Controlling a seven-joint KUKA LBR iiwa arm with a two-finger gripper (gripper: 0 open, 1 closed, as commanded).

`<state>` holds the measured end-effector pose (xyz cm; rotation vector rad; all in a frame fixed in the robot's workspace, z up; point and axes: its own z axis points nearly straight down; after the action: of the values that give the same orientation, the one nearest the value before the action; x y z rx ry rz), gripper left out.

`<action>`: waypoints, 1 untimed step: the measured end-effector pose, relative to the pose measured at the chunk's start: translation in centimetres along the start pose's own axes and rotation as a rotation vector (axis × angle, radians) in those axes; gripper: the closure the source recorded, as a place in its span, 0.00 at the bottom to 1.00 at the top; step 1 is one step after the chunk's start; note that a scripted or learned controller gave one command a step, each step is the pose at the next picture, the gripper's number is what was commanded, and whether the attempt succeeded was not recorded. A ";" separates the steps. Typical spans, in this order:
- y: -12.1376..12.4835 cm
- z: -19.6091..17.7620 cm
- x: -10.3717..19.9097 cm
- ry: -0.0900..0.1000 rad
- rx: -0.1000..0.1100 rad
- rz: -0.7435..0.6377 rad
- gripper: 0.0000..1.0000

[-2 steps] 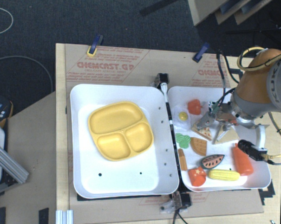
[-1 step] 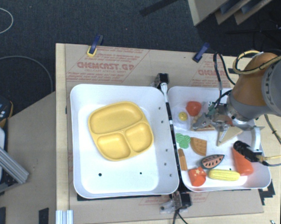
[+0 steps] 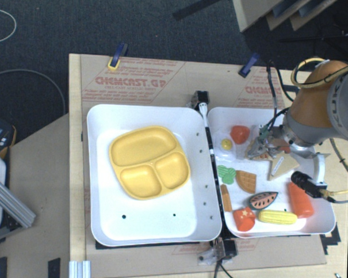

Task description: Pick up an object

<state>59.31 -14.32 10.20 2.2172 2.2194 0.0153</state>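
Left bin [image 3: 98, 161]: holds one yellow three-compartment plate [image 3: 149, 161], sitting slightly above centre, tilted. Nothing sits in its compartments.

Right bin [image 3: 326, 220]: toy food scattered across it. Along the left wall, a small yellow ball [image 3: 226, 145], below it a green leafy piece [image 3: 226, 174], then a thin brown stick [image 3: 225, 198] running along the wall. Red tomato [image 3: 240, 134] near the top, just right of the yellow ball. Tan bread slice [image 3: 246, 181] touching the green piece's right side. Lower down, a red strawberry-like piece [image 3: 244, 219], a dark oval slice with orange markings [image 3: 263, 199] just above-right of it, and a yellow corn cob [image 3: 277, 216] lying flat near the front wall. Orange-red carrot-shaped piece [image 3: 300, 200] at the right end of the corn. Pale wedge [image 3: 277, 166] upright-ish mid-bin.

Arm enters from the right, orange band over the bin's upper right. Gripper [image 3: 264, 146] is down in the upper middle of the right bin, right of the tomato, above the wedge. Finger state: cannot tell, too cluttered. No object visibly between them.
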 end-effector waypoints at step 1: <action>0.4 -6.0 0.7 -0.005 0.006 0.000 1.00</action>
<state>59.68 -13.68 16.23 2.2171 2.2202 0.0028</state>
